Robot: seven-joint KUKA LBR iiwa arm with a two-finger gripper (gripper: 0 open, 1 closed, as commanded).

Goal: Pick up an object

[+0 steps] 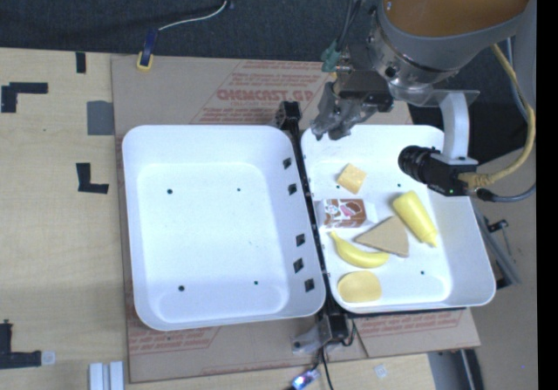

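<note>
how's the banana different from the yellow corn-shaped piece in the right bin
The banana is curved and lies nearly flat across the bin; the corn-shaped piece is straight, fatter, tapered, and lies on a diagonal. The banana touches the tan wedge's lower left edge; the corn piece sits at its right. Both are yellow.

Six small items [352, 178] in right bin [462, 288]

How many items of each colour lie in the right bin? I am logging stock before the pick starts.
Yellow: 4 (small pale yellow cube, yellow tapered corn-like piece, yellow curved banana, pale yellow round disc)
Tan: 1 (tan triangular wedge)
Brown and white: 1 (small brown-and-white printed packet)
Total: 6
</note>
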